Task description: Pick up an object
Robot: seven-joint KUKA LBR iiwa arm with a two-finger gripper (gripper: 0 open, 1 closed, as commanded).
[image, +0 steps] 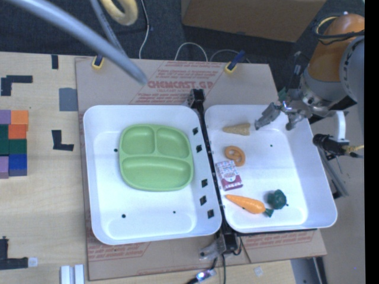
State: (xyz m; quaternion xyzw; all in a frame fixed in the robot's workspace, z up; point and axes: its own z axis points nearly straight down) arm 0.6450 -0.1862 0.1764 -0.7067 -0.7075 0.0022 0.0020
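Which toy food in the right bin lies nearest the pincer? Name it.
The beige cone, at the bin's far edge, just left of the pincer. The pretzel, carrot and broccoli lie farther toward the camera.

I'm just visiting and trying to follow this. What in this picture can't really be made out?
- Gripper: whether its fingers are touching anything is too small to judge from the camera view.
- Small packet: its printing is too small to read.
- Green item beside the carrot: too blurred to identify.
- Arm: cut off by the right edge.
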